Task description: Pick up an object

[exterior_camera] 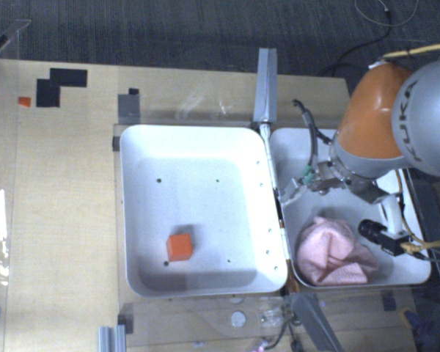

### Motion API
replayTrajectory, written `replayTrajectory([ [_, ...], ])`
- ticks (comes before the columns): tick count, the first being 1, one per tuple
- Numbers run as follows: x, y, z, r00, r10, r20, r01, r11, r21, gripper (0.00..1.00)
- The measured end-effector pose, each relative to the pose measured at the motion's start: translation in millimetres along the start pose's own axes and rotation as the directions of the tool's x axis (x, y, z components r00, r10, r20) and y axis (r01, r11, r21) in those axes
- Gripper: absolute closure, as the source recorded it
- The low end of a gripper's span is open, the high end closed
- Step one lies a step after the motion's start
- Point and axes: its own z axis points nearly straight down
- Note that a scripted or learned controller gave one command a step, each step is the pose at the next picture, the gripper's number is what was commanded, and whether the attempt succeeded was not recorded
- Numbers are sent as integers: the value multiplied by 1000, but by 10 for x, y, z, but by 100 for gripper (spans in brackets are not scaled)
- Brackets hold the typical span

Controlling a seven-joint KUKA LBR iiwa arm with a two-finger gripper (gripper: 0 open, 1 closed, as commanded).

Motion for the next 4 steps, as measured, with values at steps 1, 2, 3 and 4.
replayTrajectory([
  [1, -611, -413, 655, 999, -44, 0, 44, 999, 4, 0],
  [2, -758, 190, -513, 1000, 14, 2, -14, 1000, -1, 0],
  [3, -656, -566, 496, 1000, -14, -1, 14, 1000, 5, 0],
  [4, -515, -637, 936, 999, -47, 7, 47, 999, -11, 0],
])
